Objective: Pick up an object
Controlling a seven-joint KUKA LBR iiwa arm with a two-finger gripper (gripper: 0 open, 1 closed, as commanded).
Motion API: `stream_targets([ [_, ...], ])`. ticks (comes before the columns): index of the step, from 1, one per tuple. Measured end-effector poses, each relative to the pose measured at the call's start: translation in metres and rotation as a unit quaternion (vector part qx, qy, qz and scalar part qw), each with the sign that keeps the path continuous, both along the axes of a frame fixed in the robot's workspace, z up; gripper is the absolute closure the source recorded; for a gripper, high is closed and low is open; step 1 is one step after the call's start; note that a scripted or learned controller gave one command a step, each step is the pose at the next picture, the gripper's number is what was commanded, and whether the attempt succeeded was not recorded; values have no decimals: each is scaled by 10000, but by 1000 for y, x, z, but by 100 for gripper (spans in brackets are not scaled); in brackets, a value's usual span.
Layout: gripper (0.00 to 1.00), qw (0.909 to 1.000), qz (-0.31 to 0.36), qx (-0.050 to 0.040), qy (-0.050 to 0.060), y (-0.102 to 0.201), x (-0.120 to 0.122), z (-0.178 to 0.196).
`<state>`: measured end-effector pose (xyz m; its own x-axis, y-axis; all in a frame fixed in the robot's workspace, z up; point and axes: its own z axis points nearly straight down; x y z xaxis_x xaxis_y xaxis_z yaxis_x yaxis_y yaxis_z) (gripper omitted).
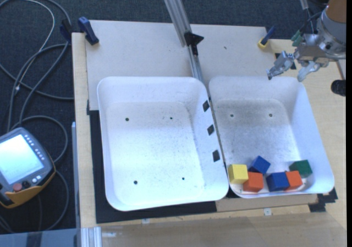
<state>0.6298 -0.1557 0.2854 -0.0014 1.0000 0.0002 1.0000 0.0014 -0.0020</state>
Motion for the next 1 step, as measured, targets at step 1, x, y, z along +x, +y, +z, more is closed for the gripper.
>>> stream_targets([
  [1,0,10000,5,9,30,3,41,-147],
])
